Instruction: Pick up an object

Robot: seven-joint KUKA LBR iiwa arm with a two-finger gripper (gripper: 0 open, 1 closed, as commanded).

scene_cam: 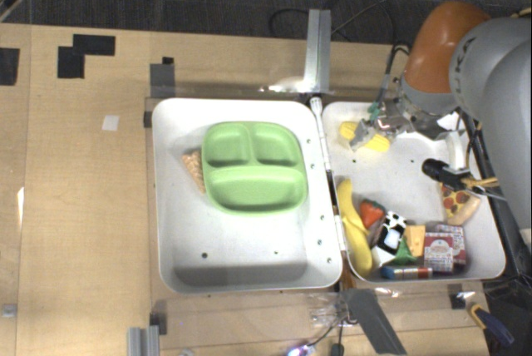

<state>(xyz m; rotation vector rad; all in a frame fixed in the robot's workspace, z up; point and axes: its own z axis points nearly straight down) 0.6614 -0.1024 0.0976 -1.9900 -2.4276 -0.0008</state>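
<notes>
The small yellow plastic object (pixel 366 138) is seen in the upper left of the right white bin (pixel 490 263), with the gripper (pixel 376 123) placed just over it; whether the fingers are open or closed cannot be told. A centred, squarely lowered grasp is advised. A yellow banana (pixel 352 223) and small boxes (pixel 445 250) are held lower down; a green divided plastic tray (pixel 252 166) is held in the left white bin (pixel 179 263).
</notes>
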